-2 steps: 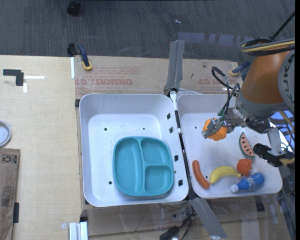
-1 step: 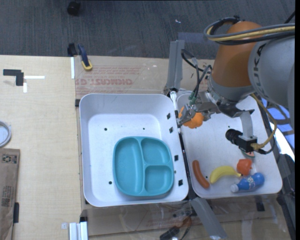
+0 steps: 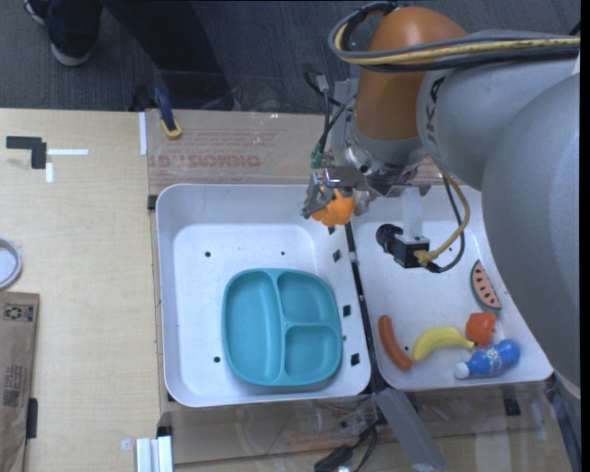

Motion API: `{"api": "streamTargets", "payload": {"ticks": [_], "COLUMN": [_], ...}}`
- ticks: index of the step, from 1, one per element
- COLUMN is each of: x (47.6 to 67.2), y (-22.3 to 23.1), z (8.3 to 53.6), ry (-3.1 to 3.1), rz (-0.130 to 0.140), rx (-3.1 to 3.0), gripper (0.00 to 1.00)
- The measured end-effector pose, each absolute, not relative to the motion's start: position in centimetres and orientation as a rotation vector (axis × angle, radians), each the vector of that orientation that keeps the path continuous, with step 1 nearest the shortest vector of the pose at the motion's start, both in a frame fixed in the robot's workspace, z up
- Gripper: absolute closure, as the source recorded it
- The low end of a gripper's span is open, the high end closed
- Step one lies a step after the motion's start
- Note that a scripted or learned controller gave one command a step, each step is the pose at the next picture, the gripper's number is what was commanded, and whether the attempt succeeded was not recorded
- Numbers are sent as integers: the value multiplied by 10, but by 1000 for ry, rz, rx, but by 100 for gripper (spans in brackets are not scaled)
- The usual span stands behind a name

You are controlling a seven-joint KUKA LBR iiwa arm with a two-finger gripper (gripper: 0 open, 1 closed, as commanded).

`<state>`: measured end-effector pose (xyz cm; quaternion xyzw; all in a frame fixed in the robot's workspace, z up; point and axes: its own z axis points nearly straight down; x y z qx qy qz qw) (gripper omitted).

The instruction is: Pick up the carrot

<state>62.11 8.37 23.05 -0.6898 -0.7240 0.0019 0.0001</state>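
A pale wooden bench top [image 3: 74, 277] fills the left side, with a strip of brown cardboard [image 3: 235, 152] lying along its far edge. Beyond it lies dark grey carpeted floor [image 3: 230, 46], where a dark shoe [image 3: 64, 28] stands at top left.

You see a pale, matt wood-grain table [image 3: 74, 230], smooth white bins [image 3: 184, 277] that look plastic, and a glossy teal plate [image 3: 281, 327].
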Motion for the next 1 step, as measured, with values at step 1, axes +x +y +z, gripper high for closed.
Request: {"api": "streamTargets", "payload": {"ticks": [1], "x": [621], "y": [83], "z": [239], "ry": [-2277], "rz": [12], "rx": [-2165], "gripper": [100]}}
